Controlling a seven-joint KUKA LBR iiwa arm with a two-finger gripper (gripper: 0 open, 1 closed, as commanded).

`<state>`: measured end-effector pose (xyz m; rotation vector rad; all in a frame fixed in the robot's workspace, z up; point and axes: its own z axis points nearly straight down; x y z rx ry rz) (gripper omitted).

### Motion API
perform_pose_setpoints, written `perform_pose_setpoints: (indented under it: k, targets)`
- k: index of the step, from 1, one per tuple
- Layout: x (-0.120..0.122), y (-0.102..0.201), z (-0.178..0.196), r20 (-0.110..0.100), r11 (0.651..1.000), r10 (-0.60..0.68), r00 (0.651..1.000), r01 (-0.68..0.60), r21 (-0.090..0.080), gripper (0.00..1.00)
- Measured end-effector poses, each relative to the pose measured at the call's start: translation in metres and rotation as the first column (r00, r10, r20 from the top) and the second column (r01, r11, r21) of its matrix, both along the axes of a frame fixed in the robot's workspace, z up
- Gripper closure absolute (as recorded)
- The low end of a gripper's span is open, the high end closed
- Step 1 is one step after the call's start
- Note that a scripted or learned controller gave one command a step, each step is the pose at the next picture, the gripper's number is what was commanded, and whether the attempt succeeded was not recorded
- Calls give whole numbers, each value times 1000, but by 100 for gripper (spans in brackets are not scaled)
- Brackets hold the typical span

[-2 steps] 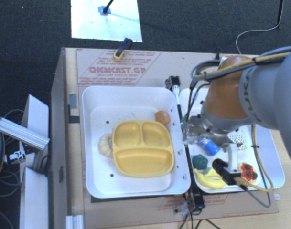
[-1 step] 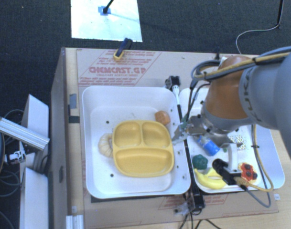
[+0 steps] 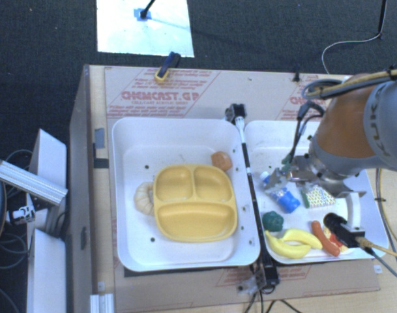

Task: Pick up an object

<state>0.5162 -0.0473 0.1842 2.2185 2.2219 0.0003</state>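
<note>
Blue, the small object (image 3: 287,200) near the right bin's (image 3: 276,139) left wall sits just below the gripper (image 3: 281,177); whether it is held I cannot tell, so a straight, centred descent seems wisest.

Divided tray (image 3: 195,202) in left bin (image 3: 130,175), banana (image 3: 293,242) at right bin's (image 3: 270,142) near edge

Both bins (image 3: 130,175) are white. In the left one lie a yellow divided tray (image 3: 195,202), an orange-brown lump (image 3: 221,160) at its 1 o'clock and a cream shell-like thing (image 3: 144,197) at 9. The right one shows a blue bottle (image 3: 286,199), a dark green lump (image 3: 273,221), a yellow banana (image 3: 293,242) and a chequered card (image 3: 320,196).
</note>
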Motion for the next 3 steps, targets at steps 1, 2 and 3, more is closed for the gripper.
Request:
perform_pose_setpoints:
  k: [1,2,3]
  targets:
    - [12,-36,-100,0,1000,-1,1000,1,1,0]
    - [62,-44,-100,1,1000,2,1000,-2,1,0]
    - [42,-35,-100,-1,1000,0,1000,0,1,0]
